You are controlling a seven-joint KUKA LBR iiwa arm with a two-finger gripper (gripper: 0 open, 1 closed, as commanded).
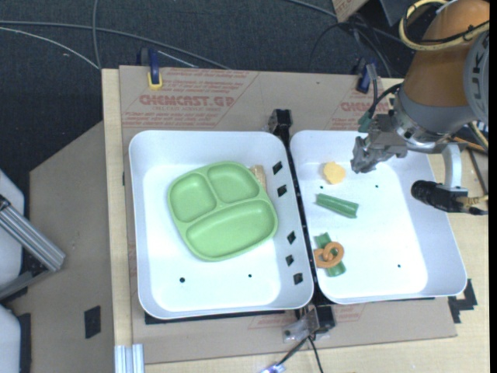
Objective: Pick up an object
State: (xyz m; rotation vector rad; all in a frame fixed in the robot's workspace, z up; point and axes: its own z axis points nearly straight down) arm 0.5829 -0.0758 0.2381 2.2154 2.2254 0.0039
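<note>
Orange-green toy at bin's 7; gripper by yellow piece, jaw state unclear, could nudge it away.

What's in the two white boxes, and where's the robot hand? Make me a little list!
left bin: green divided plate
right bin: yellow piece, green stick, orange ring on a green piece
gripper: over the right bin, just right of the yellow piece
holding: nothing seen in it
</note>
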